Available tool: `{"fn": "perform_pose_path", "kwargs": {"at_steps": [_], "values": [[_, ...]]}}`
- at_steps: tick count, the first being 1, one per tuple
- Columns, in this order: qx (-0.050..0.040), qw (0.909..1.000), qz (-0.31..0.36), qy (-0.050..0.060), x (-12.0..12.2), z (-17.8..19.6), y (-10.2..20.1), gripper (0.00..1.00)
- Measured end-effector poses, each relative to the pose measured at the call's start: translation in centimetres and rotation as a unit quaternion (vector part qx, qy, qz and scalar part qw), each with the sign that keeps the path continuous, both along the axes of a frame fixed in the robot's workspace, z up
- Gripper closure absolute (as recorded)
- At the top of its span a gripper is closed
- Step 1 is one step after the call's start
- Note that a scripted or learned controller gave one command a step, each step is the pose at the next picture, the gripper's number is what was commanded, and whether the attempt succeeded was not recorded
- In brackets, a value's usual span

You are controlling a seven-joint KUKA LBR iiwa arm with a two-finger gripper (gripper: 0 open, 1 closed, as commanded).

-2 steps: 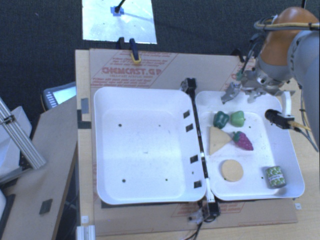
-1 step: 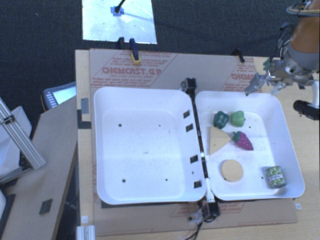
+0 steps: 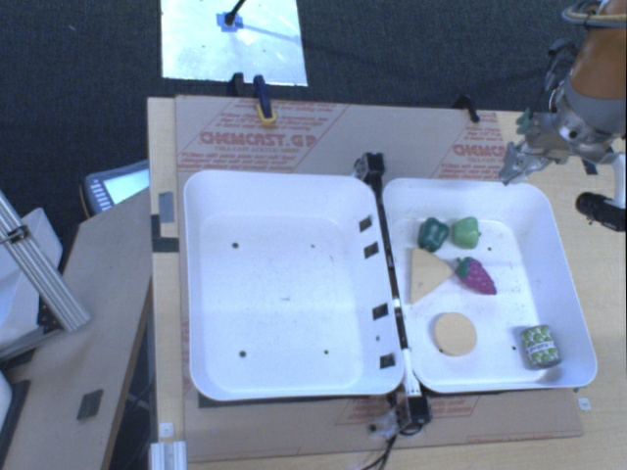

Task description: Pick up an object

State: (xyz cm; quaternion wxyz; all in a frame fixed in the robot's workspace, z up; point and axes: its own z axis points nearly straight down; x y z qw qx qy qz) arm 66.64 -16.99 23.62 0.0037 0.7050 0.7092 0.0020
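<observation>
Above the right bin's [image 3: 563, 262] far right corner, the gripper [image 3: 516, 167] hangs with nothing in it; finger gap can't be told. Well below it in the bin lie two green peppers [image 3: 449, 232], a strawberry [image 3: 476, 275] with its long axis running upper-left to lower-right, a wedge [image 3: 427, 273], a disc [image 3: 455, 334] and a can [image 3: 538, 346].

Single fixed overhead view, slanting down on both bins [image 3: 294, 189].
</observation>
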Motion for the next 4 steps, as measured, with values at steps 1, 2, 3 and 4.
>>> {"fn": "perform_pose_path", "kwargs": {"at_steps": [1, 2, 3, 4], "values": [[0.0015, 1.0000, 0.003, -0.003, 0.4, 10.1, 7.2, 1.00], [0.0019, 1.0000, 0.004, -0.007, 0.3, 26.6, 14.8, 1.00], [0.0030, 1.0000, 0.004, 0.001, -3.5, 30.2, 26.3, 1.00], [0.0025, 1.0000, 0.003, 0.003, -0.3, 28.4, 34.9, 1.00]]}}
